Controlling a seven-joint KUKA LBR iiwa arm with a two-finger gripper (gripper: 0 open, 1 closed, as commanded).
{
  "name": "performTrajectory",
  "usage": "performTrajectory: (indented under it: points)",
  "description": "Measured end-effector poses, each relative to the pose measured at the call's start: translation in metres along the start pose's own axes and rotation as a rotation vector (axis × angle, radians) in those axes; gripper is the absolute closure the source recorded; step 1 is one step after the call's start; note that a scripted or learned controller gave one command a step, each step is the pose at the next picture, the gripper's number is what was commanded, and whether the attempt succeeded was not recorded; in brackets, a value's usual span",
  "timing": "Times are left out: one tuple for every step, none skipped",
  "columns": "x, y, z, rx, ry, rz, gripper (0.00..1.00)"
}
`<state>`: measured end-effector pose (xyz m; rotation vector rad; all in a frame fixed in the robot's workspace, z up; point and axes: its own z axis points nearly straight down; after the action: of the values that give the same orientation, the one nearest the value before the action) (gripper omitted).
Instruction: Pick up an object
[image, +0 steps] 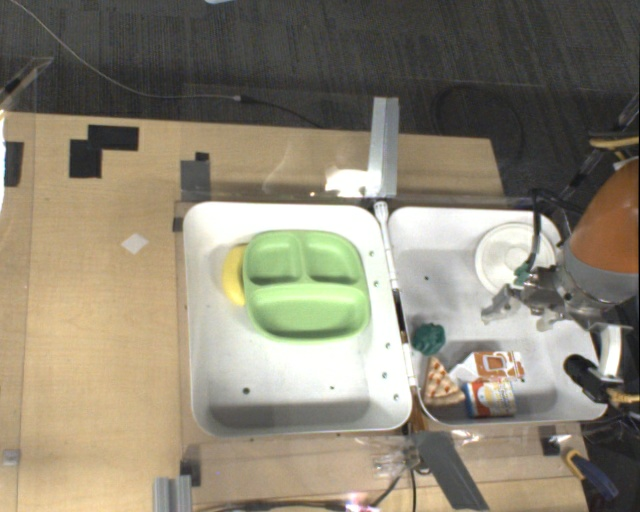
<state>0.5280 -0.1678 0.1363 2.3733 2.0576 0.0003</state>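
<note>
The gripper (497, 308) hovers over the right bin (440, 240), its grip state impossible to tell. It appears to be approaching; next it likely needs to descend onto the small carton (496, 365).

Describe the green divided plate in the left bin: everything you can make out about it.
The green plate is a light green, matte, plastic-looking tray with rounded corners and three compartments: two small ones at the far side, one wide one nearer the camera. It looks to hold nothing and lies flat, right side up, in the far half of the left bin. Its left edge overlaps a yellow object that peeks out from under it.
</note>
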Motion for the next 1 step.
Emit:
performTrajectory:
  points:
    - [-0.0037,0.0045,0.0488,-0.005,0.001,0.021,0.00]
